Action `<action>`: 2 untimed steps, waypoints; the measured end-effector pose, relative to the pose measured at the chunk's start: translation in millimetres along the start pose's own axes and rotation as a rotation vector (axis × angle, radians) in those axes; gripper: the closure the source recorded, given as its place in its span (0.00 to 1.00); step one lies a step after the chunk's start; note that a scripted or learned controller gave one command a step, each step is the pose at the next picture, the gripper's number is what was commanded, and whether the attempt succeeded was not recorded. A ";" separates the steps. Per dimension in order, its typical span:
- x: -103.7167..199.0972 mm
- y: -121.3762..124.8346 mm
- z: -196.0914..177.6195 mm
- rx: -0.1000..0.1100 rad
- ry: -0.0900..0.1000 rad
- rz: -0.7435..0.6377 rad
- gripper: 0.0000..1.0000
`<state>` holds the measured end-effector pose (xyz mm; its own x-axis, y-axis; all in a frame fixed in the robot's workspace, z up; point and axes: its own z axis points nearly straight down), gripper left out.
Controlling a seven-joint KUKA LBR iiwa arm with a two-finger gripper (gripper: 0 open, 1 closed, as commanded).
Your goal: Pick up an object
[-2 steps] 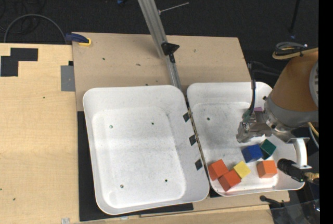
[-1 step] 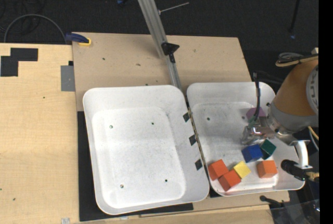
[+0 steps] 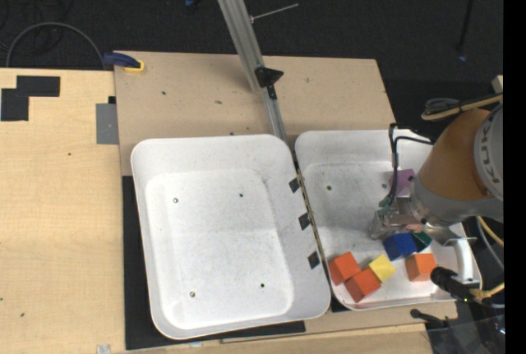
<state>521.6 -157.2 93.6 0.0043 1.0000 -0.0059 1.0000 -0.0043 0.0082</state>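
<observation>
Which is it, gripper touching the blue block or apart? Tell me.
Cannot tell. In the camera view the gripper sits right against the blue block, and no contact or gap shows plainly.

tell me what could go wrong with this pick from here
The hand is low in the right bin, right beside the blue block. The blocks are bunched: yellow, two orange. It may nudge neighbours or close on an edge and slip.
</observation>
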 end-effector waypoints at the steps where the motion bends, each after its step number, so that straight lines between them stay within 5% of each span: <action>1: 0.0 -0.2 0.8 0.002 0.002 0.004 0.00; 2: -0.5 -0.4 -8.9 0.003 0.003 0.008 1.00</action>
<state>521.1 -157.6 102.5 0.0124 0.9999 -0.0030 0.9999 -0.0124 0.0052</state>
